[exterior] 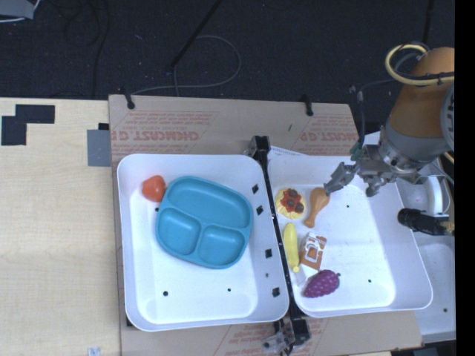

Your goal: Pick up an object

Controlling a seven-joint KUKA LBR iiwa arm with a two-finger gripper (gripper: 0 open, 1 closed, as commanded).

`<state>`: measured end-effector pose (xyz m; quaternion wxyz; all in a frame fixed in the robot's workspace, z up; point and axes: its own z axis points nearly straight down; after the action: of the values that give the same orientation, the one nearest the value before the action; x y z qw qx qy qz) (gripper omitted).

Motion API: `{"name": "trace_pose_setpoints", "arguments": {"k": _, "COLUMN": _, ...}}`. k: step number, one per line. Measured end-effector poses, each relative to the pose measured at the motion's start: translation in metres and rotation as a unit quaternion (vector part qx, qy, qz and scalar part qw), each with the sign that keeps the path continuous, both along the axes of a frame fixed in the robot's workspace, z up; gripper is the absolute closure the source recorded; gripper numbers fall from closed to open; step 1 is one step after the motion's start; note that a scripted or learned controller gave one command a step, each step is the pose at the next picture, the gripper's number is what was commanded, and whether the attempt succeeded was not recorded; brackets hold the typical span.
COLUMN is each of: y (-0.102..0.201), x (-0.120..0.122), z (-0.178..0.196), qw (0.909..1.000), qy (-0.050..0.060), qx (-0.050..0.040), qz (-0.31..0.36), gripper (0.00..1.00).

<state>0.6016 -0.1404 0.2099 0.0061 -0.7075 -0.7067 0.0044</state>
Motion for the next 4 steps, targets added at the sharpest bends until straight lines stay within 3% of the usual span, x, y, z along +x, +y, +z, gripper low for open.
{"name": "trace_pose_setpoints", "arguments": {"k": 1, "y": 0.000, "x": 0.003, "z": 0.007, "qw": 1.0000, "qy": -0.006, "qx": -0.0008, "qz": 0.001, "gripper": 0.00}}
{"name": "trace_pose_setpoints", "arguments": {"k": 4, "y": 0.002, "x": 0.000, "z": -0.125, "qw": 1.0000, "qy": -0.005, "qx": -0.0008, "qz": 0.000, "gripper": 0.00}}
